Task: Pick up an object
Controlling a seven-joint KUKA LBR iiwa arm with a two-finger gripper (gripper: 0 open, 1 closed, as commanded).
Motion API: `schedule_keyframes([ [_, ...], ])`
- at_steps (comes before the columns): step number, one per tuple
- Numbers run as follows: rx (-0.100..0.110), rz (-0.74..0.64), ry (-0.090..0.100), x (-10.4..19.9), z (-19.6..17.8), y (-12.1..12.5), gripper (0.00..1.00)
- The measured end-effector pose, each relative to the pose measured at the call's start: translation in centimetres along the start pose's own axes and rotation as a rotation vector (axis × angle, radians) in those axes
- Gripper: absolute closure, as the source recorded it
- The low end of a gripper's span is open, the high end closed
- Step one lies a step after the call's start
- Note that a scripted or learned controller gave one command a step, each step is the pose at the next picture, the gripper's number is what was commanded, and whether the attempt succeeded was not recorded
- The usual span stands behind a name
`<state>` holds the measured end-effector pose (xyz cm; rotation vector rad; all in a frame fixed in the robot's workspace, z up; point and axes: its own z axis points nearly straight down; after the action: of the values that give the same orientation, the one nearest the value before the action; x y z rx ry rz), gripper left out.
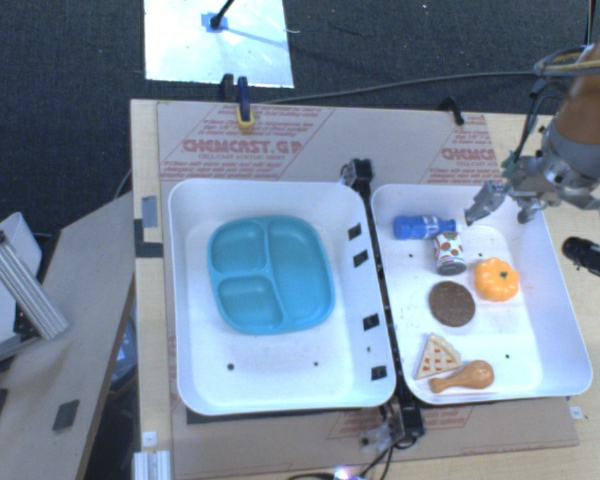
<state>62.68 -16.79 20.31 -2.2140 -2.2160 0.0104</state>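
The right bin (pixel 555 313) holds several small items. A blue bottle (pixel 420 227) lies on its side near the far rim, with a small printed can (pixel 450 253) just in front of it. An orange pumpkin (pixel 496 279), a brown round cookie (pixel 452 304), a pizza slice (pixel 437 356) and a chicken drumstick (pixel 465 376) lie closer to me. My gripper (pixel 505 206) hovers over the bin's far edge, right of the bottle and above the can. Its two fingers are spread apart and hold nothing.
The left bin (pixel 195 368) carries a blue divided plate (pixel 271 274). A black hinge strip (pixel 375 288) runs between the bins. A black cable (pixel 400 88) crosses the board behind them. The grey arm (pixel 585 128) comes in from the upper right.
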Motion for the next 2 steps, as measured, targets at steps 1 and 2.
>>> schedule_keyframes([
  [1,-0.013,-0.002,-0.002,0.0,-0.8,0.3,0.0],
  [2,-0.011,-0.001,-0.002,0.1,3.4,0.1,0.0],
])
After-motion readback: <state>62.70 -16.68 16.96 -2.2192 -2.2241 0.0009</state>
